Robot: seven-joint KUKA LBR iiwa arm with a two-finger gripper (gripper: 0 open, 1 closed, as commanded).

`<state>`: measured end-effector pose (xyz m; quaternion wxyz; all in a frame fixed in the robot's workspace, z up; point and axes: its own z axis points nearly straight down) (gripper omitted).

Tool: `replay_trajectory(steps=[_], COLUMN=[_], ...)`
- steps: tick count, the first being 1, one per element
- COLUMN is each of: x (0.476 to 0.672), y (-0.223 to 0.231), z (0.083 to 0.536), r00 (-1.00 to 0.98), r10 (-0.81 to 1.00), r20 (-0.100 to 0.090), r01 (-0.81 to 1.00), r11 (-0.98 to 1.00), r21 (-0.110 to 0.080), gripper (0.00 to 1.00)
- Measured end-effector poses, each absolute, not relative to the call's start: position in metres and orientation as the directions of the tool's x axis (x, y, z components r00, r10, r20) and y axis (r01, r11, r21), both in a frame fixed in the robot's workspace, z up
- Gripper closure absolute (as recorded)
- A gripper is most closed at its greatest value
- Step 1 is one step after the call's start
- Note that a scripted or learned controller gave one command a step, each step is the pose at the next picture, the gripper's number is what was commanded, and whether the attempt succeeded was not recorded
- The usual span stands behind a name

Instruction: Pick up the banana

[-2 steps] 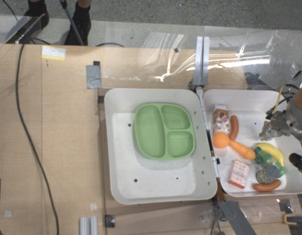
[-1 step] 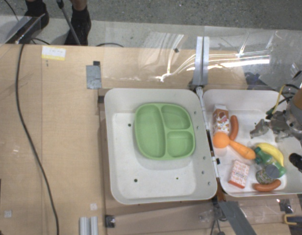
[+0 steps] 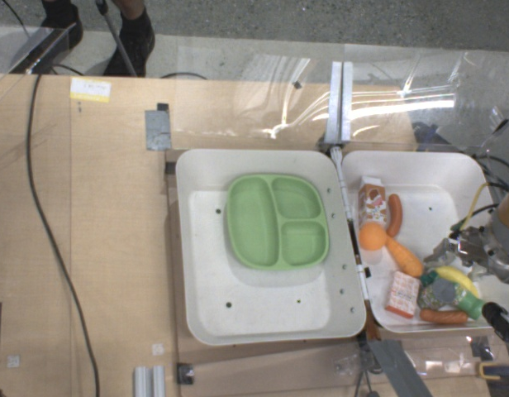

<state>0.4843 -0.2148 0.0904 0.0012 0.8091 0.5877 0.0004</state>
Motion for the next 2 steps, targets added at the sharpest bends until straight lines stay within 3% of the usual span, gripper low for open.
replay_trajectory(steps=[1, 2], x=[0.486, 0.556], y=[-0.216, -0.132], z=[0.102, 0.146], r00=[0.31, 0.407], r10=[0.951, 0.913], r20=[0.0, 0.002], r01=[0.951, 0.913], r11=[-0.31, -0.407], r21=[0.008, 0.004], gripper=[1.0, 1.0])
